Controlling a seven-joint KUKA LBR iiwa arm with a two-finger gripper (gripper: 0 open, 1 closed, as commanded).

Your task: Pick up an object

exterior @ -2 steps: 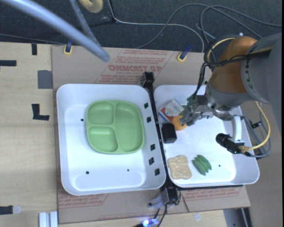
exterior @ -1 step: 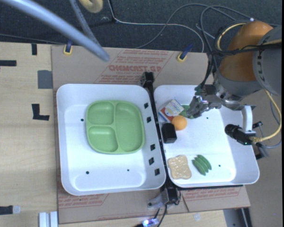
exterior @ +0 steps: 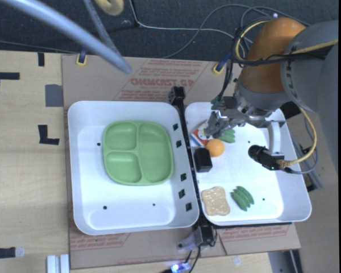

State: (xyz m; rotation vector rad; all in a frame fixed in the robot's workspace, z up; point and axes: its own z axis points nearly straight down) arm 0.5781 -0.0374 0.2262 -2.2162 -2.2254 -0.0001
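Near edge of the right bin: a tan cracker-like piece lies by the bin's left wall, and just to its right, apart from it, a green pea-pod piece lies at a slant on the white floor.

Middle ground: a small black block rests against the divider between the two bins. Just above it sits an orange ball, close to the block and possibly touching it. To the left of the ball, a small red-and-white item shows at the bin wall; its kind cannot be made out. On the right side of the same bin, a black cylindrical fitting with a yellow cable hangs from my wrist structure above the floor.

Left bin: a green divided plate with three compartments lies near the centre, flat.

Farther back: my gripper is down in the upper left part of the right bin, just above the orange ball. A green leafy piece lies directly under or beside my fingertips. Whether my jaws are spread or closed, and whether the leafy piece sits between them, I cannot tell, since my own wrist hides them. Behind, my orange band and grey arm rise toward the right.
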